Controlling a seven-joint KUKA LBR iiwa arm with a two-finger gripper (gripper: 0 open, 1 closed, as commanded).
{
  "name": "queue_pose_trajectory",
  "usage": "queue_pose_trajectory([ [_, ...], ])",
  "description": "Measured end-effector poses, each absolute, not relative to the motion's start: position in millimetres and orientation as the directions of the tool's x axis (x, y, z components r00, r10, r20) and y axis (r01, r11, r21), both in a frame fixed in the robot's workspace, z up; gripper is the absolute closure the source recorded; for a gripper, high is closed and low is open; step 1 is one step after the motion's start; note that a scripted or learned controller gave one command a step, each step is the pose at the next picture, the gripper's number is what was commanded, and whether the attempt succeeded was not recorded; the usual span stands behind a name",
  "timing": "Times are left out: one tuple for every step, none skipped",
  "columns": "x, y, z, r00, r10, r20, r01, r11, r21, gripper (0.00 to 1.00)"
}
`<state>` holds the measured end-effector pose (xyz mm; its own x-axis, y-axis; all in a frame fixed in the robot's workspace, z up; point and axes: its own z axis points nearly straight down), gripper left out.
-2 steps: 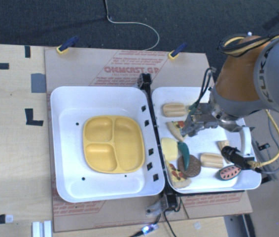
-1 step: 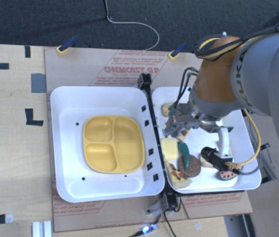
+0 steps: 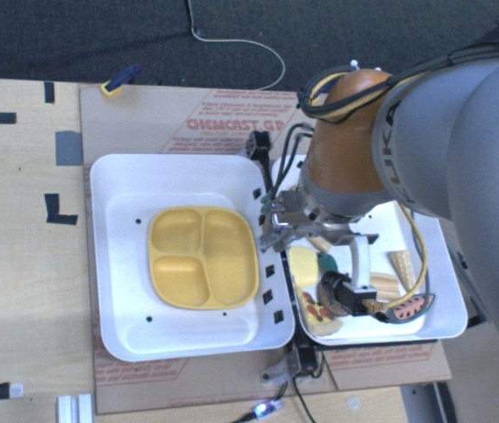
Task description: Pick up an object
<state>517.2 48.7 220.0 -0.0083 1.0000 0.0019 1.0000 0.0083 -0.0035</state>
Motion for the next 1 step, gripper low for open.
queue_pose_trajectory([
  [509.4, 97.5, 219.5, -0.007, 1.0, 0.001, 1.0, 0.007, -0.003, 1.0],
])
